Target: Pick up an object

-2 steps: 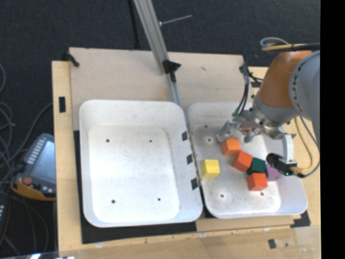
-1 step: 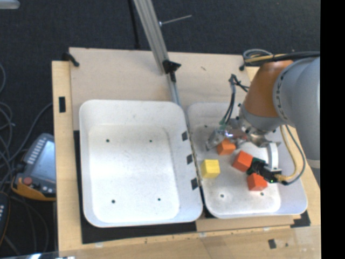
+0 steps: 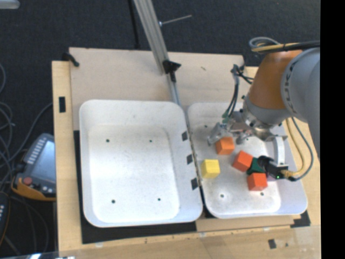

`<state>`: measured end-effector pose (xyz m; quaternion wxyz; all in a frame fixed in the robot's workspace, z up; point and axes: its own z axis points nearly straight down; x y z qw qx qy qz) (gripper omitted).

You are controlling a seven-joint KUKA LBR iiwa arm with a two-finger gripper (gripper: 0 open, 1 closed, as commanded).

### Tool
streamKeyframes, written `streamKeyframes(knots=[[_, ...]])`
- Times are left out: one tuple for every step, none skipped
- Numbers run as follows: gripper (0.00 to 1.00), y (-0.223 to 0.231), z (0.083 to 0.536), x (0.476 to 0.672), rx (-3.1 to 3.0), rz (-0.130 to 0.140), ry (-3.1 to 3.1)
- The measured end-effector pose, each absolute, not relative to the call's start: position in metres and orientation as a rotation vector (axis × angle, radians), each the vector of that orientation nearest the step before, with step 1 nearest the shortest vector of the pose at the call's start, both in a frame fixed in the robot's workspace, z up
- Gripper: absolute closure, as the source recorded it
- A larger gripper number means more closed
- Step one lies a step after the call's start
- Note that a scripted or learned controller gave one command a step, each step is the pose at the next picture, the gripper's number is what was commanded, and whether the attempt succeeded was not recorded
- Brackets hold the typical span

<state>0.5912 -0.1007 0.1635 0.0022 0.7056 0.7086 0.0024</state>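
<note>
The right bin (image 3: 269,204) holds several small blocks. An orange cube (image 3: 225,145) lies near its middle, directly under my gripper (image 3: 226,137). The gripper is open, one finger showing on each side of the cube, and the cube rests on the bin floor. A yellow cube (image 3: 211,168) sits just in front of it, near the bin's left wall. An orange-red block (image 3: 243,160) and a red cube (image 3: 257,181) lie to the right, with a small green piece (image 3: 255,168) between them.
The left bin (image 3: 135,161) stands beside the right one, their walls meeting at the middle. A slanted metal rail (image 3: 156,36) comes down from the top to the bins' rear junction. Cables and a black fitting (image 3: 272,170) hang by the arm at the right.
</note>
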Motion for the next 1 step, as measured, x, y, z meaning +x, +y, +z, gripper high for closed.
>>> streamKeyframes(knots=[[0.00,-0.1010,0.1173,0.6050,2.218,0.004,2.219]])
